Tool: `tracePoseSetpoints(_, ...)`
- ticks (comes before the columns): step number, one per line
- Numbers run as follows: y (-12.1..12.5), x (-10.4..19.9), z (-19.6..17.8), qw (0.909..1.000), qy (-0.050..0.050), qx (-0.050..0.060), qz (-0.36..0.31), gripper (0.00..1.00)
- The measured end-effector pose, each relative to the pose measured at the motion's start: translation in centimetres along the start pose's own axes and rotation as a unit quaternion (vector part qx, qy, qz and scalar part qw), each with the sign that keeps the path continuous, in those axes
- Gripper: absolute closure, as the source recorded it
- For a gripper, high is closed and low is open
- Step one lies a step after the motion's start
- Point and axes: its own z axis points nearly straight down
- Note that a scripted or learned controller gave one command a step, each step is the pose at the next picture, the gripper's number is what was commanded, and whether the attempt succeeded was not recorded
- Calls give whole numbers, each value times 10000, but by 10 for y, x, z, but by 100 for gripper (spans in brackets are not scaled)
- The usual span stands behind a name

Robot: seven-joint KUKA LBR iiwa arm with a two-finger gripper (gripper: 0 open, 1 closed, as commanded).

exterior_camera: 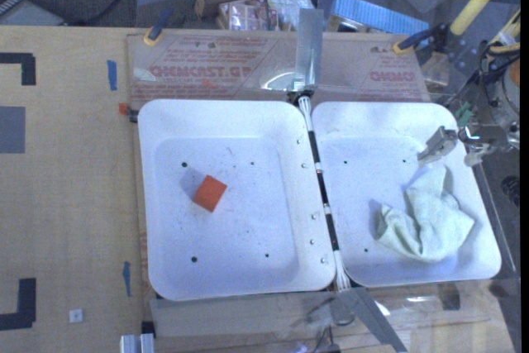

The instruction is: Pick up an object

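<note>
Camera view. Nearest the camera, along the lower edge, a metal bracket (355, 314) sits at the front of the seam between the two bins. Above it, the left bin (165, 264) holds an orange block (210, 193), lying left of centre on the bin floor, apart from every wall. The right bin (355, 178) holds a pale cloth (423, 221), crumpled in the right half and bunched toward the front corner.

The gripper (436, 145) enters from the right and hangs over the right bin's upper right area, just above the top edge of the cloth. Whether its fingers stand apart or together cannot be told at this angle (the tips appear as one grey shape), and nothing is seen between them. No object is judged to be held.

Fault conditions from this position:

- The cloth is soft and flat at its upper edge. A descent there may close on a thin fold, or on none, and the cloth may slip out on lift.
- The tips stand near the right wall; a descent further right may strike the rim.
- The block is well apart from the gripper, across the seam.
</note>
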Motion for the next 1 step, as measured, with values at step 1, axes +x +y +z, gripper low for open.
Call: tracePoseSetpoints(1, -2, 42, 102, 9934, 2, 2, -1144, 0)
